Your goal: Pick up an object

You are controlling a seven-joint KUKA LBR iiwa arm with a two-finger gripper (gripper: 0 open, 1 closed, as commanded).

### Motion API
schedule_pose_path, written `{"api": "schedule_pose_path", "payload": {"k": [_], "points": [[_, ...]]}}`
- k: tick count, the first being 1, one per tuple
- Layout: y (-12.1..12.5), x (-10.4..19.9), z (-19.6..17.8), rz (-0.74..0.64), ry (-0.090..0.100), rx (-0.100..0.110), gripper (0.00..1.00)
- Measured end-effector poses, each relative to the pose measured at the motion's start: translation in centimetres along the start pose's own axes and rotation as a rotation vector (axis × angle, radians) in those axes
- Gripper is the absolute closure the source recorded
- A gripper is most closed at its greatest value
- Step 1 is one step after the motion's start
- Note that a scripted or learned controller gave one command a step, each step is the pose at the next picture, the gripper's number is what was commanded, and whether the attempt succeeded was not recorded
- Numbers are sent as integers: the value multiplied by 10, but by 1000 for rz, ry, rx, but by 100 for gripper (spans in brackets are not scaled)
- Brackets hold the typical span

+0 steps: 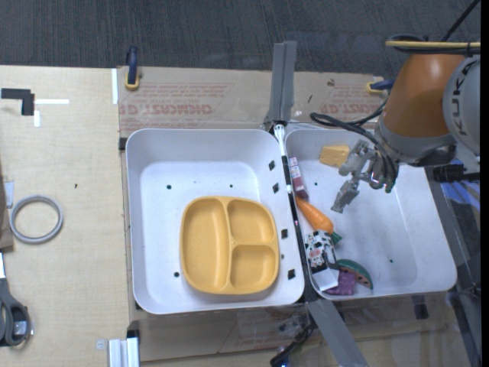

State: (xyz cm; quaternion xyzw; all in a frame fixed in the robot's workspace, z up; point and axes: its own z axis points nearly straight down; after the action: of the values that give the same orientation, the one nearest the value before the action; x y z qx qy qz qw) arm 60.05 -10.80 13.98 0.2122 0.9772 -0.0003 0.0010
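Right bin (397,270): I count a carrot (315,214), a cheese wedge (334,156) and a toy cow (317,248). My gripper (345,197) hangs above; open or closed, I cannot tell. Left bin (153,205): yellow tray (229,245).

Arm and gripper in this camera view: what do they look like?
The arm is grey with a broad orange band above the wrist and part of dark "KUKA" lettering on its right side. Black cables loop around the wrist. The gripper is a small metallic grey assembly with slim fingers.
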Motion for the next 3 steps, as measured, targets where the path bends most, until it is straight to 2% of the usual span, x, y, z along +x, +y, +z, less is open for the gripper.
{"api": "schedule_pose_path", "payload": {"k": [1,2,3], "points": [[8,-37,47,247,-1,0,0],[16,-39,46,-315,-4,-2,0],[12,-42,47,60,-3,-1,0]]}}
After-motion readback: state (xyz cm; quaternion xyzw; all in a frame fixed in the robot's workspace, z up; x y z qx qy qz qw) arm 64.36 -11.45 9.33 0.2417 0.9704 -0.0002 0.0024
